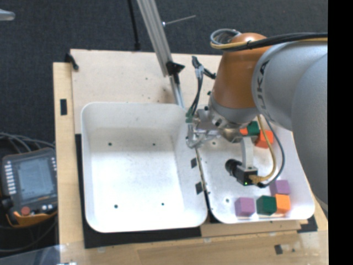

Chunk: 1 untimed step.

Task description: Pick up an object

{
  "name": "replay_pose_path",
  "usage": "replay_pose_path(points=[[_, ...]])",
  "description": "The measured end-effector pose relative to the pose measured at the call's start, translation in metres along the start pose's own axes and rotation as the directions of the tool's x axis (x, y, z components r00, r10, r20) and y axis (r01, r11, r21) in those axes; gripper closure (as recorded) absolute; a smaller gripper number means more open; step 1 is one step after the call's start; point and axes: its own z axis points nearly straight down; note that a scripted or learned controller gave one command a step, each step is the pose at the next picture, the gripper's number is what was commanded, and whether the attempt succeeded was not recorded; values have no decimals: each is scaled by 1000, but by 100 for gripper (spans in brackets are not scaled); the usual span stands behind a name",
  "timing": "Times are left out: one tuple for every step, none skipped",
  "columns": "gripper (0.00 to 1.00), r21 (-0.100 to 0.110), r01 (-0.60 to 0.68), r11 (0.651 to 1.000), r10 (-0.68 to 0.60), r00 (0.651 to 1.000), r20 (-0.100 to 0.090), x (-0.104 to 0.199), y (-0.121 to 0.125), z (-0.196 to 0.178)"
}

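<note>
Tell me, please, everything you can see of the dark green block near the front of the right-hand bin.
The dark green block is a small, cube-like piece with a matte, plain surface and no visible markings. It rests flat on the white floor of the right bin, close to the front rim. It is the middle one of a short row, with a purple block on its view-left and an orange block tight against its view-right. Another purple block sits just behind the orange one. Nothing grips or covers it.

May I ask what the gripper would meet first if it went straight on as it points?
The gripper would likely meet the floor of the right bin by its left wall, or that wall; depth is unclear.
</note>
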Motion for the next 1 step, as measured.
replay_pose_path(points=[[100, 0, -1, 1000, 1, 1000, 1, 48, -22, 4]])
